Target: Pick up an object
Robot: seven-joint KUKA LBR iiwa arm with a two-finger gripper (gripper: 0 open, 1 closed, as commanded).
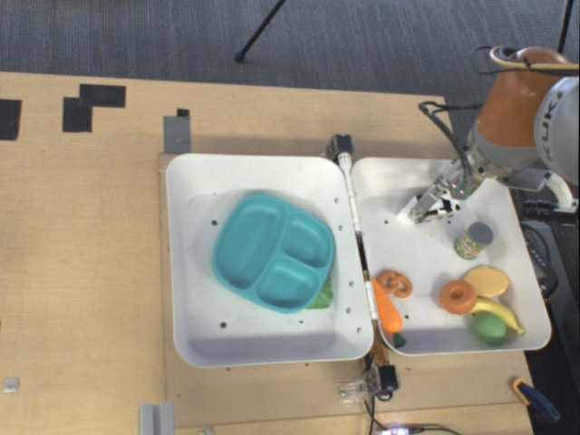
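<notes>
Bench (82,243): light wood surface bearing two shallow white bins side by side, with black patches near its far left edge.

Left bin (195,333): holds one teal divided plate (274,250), three compartments, lying tilted across the bin's middle. A small green item (320,297) peeks out from under the plate's near right corner; its kind cannot be told.

Right bin (381,184): holds the loose objects, all gathered in its near half.
- Small can (473,240), greenish label, grey top, lying just below and right of the gripper, apart from it.
- Pretzel-shaped toy (394,284), orange-brown, near the bin's left wall.
- Carrot toy (388,313), orange with a dark green end, lying along the left wall, just below the pretzel.
- Orange doughnut-shaped ring (458,296), near the right half of the bin.
- Yellow rounded piece (488,281), touching the ring on its upper right.
- Banana toy (498,314), yellow, below the ring.
- Green round fruit toy (490,329), against the banana, at the near right corner.

Arm (521,107): grey with an orange band, reaching in from the right over the right bin's far right corner.

Gripper (428,208): metallic, angled down and to the left, low over the bare upper middle of the right bin. Nothing is seen between its fingers; whether the jaws are spread or closed cannot be told. All objects lie apart from it, the can being the nearest.
</notes>
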